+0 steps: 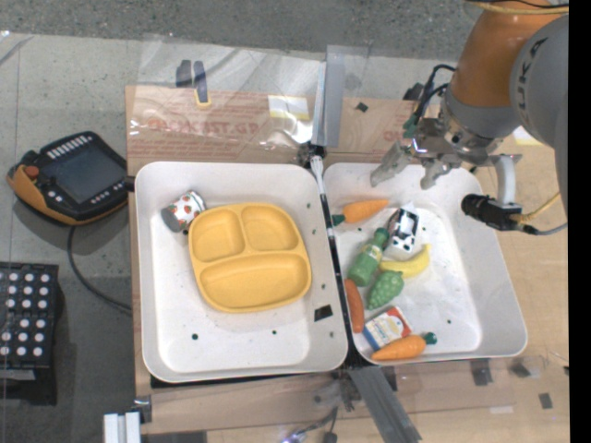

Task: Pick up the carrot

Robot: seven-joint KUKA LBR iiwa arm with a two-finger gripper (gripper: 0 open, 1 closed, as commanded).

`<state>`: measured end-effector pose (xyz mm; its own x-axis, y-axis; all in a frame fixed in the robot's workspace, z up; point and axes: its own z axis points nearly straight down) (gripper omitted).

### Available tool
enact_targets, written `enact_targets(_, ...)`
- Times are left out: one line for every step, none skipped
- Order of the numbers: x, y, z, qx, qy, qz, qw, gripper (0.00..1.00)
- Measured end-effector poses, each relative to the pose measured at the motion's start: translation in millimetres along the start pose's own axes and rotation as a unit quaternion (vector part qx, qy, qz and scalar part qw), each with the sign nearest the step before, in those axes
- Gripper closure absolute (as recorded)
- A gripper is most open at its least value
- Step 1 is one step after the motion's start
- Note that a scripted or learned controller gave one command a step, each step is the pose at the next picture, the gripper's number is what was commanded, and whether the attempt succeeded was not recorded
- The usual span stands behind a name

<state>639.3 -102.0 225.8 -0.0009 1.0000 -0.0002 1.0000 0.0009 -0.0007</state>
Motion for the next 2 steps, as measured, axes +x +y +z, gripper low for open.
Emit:
enact_targets(3.3, 17.9, 132.1, -0.001, -0.001, -0.054, 0.9985, 0.0)
enact_targets(2.7, 17.4, 123.5, 0.0, 0.0, -0.053, 0.9986, 1.0)
